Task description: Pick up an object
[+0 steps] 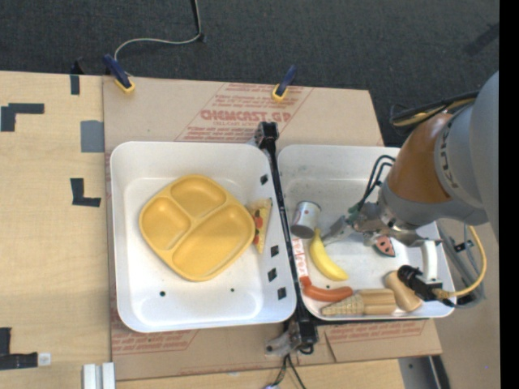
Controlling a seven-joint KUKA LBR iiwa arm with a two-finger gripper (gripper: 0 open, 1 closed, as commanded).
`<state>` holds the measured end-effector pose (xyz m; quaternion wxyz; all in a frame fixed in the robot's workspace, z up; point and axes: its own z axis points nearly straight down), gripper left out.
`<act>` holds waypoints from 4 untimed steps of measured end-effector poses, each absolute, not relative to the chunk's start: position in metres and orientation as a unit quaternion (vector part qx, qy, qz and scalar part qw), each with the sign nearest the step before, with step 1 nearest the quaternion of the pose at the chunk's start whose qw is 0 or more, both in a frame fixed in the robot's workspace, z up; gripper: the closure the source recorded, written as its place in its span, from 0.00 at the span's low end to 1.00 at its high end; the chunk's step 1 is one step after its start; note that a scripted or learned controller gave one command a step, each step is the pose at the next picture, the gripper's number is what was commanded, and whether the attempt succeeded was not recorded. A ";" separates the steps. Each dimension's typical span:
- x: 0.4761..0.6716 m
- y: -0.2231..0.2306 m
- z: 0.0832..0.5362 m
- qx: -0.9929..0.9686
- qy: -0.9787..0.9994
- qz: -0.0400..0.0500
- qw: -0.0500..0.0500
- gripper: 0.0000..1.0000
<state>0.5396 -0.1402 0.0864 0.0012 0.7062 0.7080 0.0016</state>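
Observation:
My gripper (334, 231) reaches into the right bin (340, 168) from the right, tip low over the bin floor. It points at the top end of a yellow banana (326, 261), and a small silver can (306, 216) lies just left of it. Nothing is visibly held. A red sausage (323, 292) lies below the banana near the front wall, with a waffle cone (342, 306) and a tan wooden piece (388, 298) beside it. A small red and white thing (385, 247) sits under the wrist.
The left bin (130, 298) holds a yellow divided plate (197, 226) and a small pizza-slice toy (261, 225) against the wall shared with the right bin. The arm covers the right bin's right side. Two clamps hold the cardboard's far edge.

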 end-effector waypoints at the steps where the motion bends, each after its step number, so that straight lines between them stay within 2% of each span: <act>1: 0.486 -0.135 0.086 0.707 0.707 0.001 0.003 0.00; 2: 0.485 -0.110 0.089 0.712 0.702 -0.004 0.015 0.00; 4: 0.486 -0.107 0.089 0.712 0.702 -0.002 0.013 0.00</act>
